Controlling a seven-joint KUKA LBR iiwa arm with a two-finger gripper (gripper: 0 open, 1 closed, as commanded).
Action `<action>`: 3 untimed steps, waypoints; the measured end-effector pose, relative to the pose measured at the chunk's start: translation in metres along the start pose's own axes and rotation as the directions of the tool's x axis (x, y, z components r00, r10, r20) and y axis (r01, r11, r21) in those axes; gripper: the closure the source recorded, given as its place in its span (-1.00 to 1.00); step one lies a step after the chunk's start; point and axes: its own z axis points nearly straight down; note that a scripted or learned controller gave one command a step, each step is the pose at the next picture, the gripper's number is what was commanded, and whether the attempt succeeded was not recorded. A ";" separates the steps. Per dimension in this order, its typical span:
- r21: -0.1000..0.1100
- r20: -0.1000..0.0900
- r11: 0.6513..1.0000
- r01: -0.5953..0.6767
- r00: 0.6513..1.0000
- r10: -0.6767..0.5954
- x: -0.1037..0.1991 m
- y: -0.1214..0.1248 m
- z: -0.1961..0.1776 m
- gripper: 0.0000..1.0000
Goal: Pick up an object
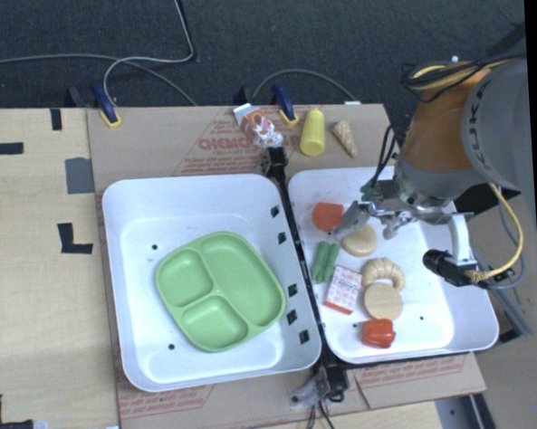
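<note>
Wooden bench (38, 296) with black tape marks at left, a brown cardboard sheet (219, 149) laid over its middle, dark carpet (239, 29) behind with cables across it. Two white bins on the cardboard, side by side and touching at a black-clipped seam.

Left bin (127, 209) holds a green three-compartment tray (219, 289), tilted. Behind the bins on the cardboard: a small printed packet (256, 122), a yellow bottle (312, 132), a tan cone (345, 138).

Right bin (466, 333) holds the clutter: red-orange piece (327, 216) at upper left, green stick (323, 261) along the seam, white-red card (343, 289), pale oval (360, 241), croissant (383, 269), round beige disc (383, 301), red block (377, 333) at the near edge.

Gripper (370, 214) hangs over the right bin's upper middle, fingers spread apart with nothing between them. One finger (350, 218) points at the red-orange piece, just beside it; the pale oval lies just below the gripper, near touching. Grey arm (499, 122) with orange band (437, 144) behind it.

Writing: red print on the cardboard reads something like "CHEMC…", partly cut off. Card text is too small to read.
</note>
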 end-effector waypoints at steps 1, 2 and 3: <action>-0.004 0.000 1.000 0.001 1.000 -0.001 0.008 0.087 0.078 -1.00; -0.005 0.001 1.000 0.001 1.000 -0.001 -0.004 0.087 0.080 -1.00; -0.005 0.001 1.000 0.001 1.000 -0.001 -0.004 0.087 0.080 -1.00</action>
